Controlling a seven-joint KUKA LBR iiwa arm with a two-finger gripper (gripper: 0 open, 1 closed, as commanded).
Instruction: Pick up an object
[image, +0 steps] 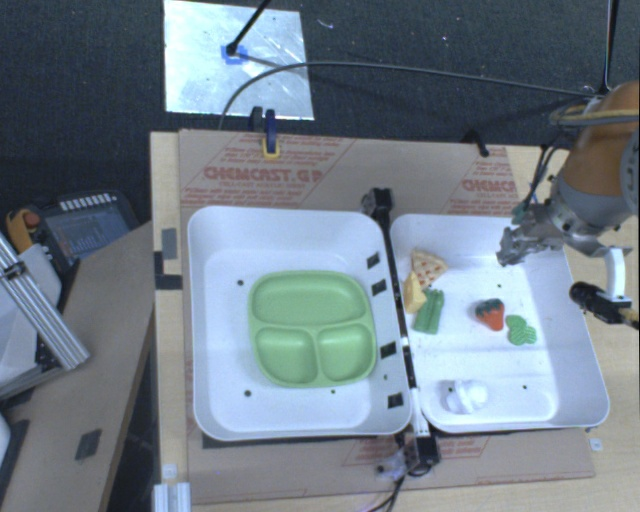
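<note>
A: Where does the pincer (512, 248) stand?

B: Above the right bin (570, 330), near its far right corner, with nothing between its tips. How wide it is parted I cannot tell from up here; it is small and dark against the white.

A: And what is there to take?

B: All in that same bin. A pizza slice (428, 267) and a yellow piece (413, 293) lie by the left wall, with a green stick (430, 312) touching the yellow one. Nearer the middle sit a red strawberry-like toy (490, 314) and a green leafy bit (521, 331) just beside it. A white object (466, 397) lies by the near edge. The left bin (215, 300) holds a green divided plate (308, 328).

A: Which would you go for?

B: I would say the strawberry toy; it is the nearest to the pincer. Come straight down over its middle, and turn the tips so that neither lands on the leafy bit. Close only once low enough to catch its sides, then lift slowly
</note>
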